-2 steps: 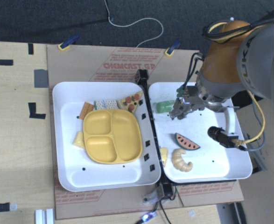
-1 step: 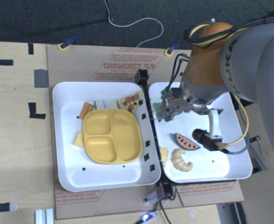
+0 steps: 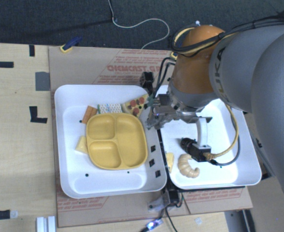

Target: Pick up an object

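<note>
1. One fixed camera looks down on two white bins. The left bin [image 3: 67, 178] fills the centre-left of the frame and the right bin [image 3: 233, 170] the centre-right, with their rims meeting at mid-frame.
2. The gripper [image 3: 154, 117] sits just right of frame centre, low over the seam between the bins and close to the upper right edge of the yellow divided plate [image 3: 116, 140]. How far the claw is open cannot be told, and nothing shows as held in it.
3. The task names no single object. Nearest the claw is a pizza-slice toy [image 3: 136, 104], just up and left of it in the left bin's upper right corner.
4. A patterned piece [image 3: 109, 108] and a brown piece [image 3: 89, 114] lie along the plate's upper rim. A pale yellow wedge [image 3: 81, 144] pokes out from under the plate's left side.
5. In the right bin, toward the lower middle of the frame, lies a croissant [image 3: 187, 165]. A small yellow piece [image 3: 169, 159] sits just left of it, against the bin wall.
6. The step in hand looks like the approach, with the pick not yet made.
7. The next move likely calls for settling squarely on one item. The toy is crowded by the plate and the bin wall, so the claw could catch a rim instead.
</note>
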